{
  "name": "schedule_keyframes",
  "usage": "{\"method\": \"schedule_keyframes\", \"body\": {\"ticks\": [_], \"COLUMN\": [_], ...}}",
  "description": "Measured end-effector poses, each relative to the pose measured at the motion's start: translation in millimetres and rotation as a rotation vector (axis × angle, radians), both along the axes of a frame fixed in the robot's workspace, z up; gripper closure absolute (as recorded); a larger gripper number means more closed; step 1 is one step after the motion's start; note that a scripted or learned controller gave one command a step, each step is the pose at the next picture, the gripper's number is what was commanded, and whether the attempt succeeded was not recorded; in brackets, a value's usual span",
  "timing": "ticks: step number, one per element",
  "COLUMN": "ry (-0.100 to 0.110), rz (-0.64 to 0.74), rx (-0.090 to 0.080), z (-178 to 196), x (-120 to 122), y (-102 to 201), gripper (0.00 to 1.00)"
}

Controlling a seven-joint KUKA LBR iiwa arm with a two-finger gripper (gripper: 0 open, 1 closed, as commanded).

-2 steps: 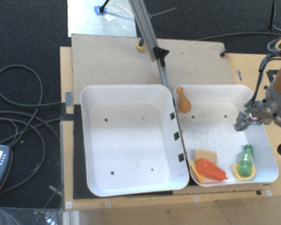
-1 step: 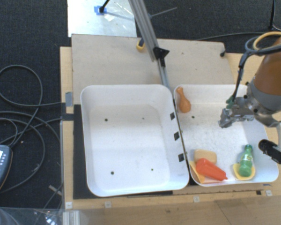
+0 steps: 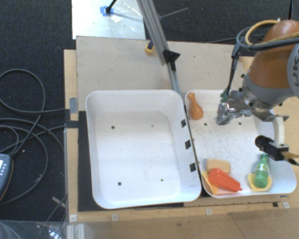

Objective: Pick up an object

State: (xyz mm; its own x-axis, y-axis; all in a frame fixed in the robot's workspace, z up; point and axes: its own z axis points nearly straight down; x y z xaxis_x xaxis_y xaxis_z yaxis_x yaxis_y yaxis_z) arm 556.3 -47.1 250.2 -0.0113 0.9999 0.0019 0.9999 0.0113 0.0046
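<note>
Camera view: gripper (image 3: 225, 114) hangs over the right bin (image 3: 289, 185) near the orange drumstick-shaped toy (image 3: 194, 107), probably lining up a grab; its opening I cannot tell.

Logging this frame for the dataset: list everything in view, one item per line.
white bins: two, white, side by side on the bench
drumstick-shaped toy: one, orange-brown, right bin, far left corner
carrot-shaped toy: one, red-orange, right bin, near edge
tan block: one, tan, right bin, just behind the carrot-shaped toy
bottle: one, green, right bin, near right corner, on a yellow piece
cables: several, black, floor at left
arm: one, grey and orange, over the right bin
pincer: one, metal, above the right bin's far half
</note>
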Motion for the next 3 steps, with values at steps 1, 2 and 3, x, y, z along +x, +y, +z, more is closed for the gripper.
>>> {"method": "schedule_keyframes", "body": {"ticks": [1,2,3], "ry": [0.001,0.001,0.004], "rz": [0.0,-0.001,-0.002], "rx": [0.0,0.0,0.0], "z": [7,9,-11], "x": [21,40,57], "y": [47,92,140], "gripper": [1.0,1.0,1.0]}}
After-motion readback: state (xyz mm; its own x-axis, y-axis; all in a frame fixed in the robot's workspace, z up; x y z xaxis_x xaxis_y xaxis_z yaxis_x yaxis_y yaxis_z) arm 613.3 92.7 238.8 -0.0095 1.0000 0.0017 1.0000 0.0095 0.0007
